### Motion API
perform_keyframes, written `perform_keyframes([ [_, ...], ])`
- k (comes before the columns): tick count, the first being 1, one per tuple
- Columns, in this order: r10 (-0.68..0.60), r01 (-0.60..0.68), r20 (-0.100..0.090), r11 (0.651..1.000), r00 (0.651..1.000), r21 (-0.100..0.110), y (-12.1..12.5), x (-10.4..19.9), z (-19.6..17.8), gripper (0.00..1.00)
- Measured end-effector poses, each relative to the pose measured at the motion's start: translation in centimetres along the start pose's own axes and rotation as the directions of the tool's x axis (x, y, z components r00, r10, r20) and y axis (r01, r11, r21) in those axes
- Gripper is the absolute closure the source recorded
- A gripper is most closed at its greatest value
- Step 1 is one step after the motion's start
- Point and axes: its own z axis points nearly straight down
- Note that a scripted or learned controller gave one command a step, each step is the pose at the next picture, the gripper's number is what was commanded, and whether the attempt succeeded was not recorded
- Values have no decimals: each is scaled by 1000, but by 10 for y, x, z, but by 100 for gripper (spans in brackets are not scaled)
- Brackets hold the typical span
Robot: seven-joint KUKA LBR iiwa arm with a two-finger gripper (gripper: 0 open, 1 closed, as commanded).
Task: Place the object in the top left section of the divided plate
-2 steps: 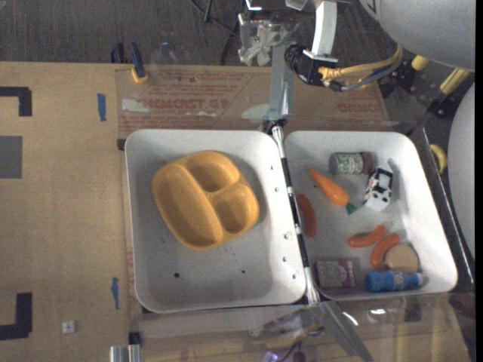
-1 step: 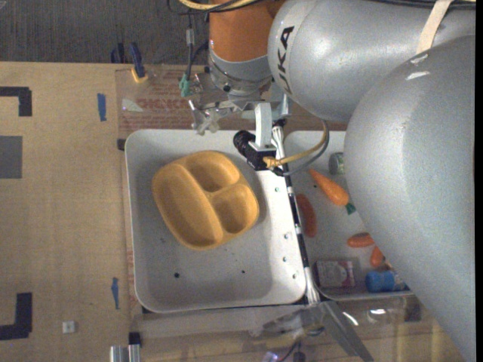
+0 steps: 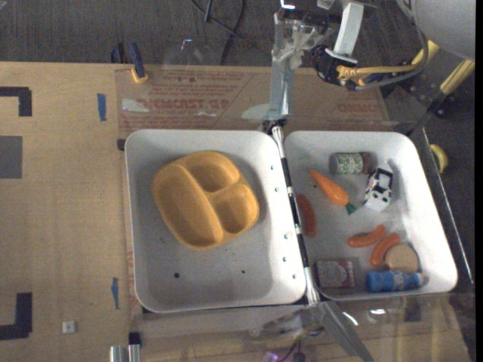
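Note:
The yellow divided plate (image 3: pixel 205 198) lies in the left bin (image 3: pixel 151 277), its three sections bare. Loose items sit in the right bin (image 3: pixel 445 266): an orange carrot (image 3: pixel 330 187), a red sausage (image 3: pixel 306 214) against the left wall, a small can (image 3: pixel 351 163), and a black-and-white cow toy (image 3: pixel 379 188). My gripper (image 3: pixel 277 111) hangs over the far rim where the two bins meet, above the cardboard, away from the plate and every item. I see nothing in it.
Near the right bin's front are two orange sausages (image 3: pixel 367 237), a round tan disc (image 3: pixel 401 259), a blue bottle (image 3: pixel 392 280) and a small packet (image 3: pixel 337 272). Cables (image 3: pixel 377 72) trail off the wrist at the upper right. A blue clip (image 3: pixel 136 59) stands on the cardboard's far edge.

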Motion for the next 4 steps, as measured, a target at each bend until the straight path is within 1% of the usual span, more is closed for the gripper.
perform_keyframes([
  [1,3,-3,0,1000,1000,1,-1,5,0,100],
  [2,3,-3,0,1000,1000,1,-1,5,0,0],
  [3,231,-231,0,973,973,5,-42,33,167,0],
  [4,560,-560,-10,828,828,-2,-56,76,321,0],
])
